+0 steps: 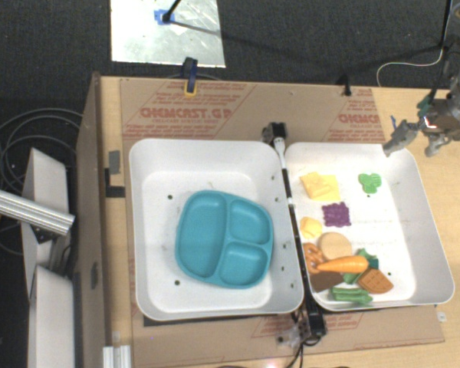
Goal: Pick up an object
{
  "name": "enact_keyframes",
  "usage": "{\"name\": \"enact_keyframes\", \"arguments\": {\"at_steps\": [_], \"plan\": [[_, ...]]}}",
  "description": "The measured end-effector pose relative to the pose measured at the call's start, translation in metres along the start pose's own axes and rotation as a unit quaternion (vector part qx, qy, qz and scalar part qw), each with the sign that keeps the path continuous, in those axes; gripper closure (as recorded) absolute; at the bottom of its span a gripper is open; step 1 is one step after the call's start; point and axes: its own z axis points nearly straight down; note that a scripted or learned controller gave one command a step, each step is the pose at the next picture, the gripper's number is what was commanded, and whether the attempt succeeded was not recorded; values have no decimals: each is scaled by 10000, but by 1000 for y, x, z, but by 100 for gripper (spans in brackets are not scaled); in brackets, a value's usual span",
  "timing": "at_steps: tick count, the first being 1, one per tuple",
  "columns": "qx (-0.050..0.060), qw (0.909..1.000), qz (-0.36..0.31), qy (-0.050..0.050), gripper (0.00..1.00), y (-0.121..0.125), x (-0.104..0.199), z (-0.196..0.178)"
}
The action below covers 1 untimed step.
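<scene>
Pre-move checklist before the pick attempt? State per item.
1. Hand free of any object: ok, nothing between its fingers.
2. Hand clear of the bins: ok, it sits past the far right corner of the right bin.
3. Fingers open enough for a grasp: ok, they look spread.
4. Isolated target available: ok, the green piece lies apart; so does the yellow block.
5. Clutter risk: not ok at the near end, where the carrot lies packed among other items.
6. Left bin content: ok, the teal divided plate lies flat.
</scene>
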Motion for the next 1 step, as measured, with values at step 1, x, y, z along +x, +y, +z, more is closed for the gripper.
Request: {"name": "enact_keyframes", "arguments": {"at_steps": [1], "plan": [[9, 10000, -10, -4, 0, 54, -25, 109]]}}
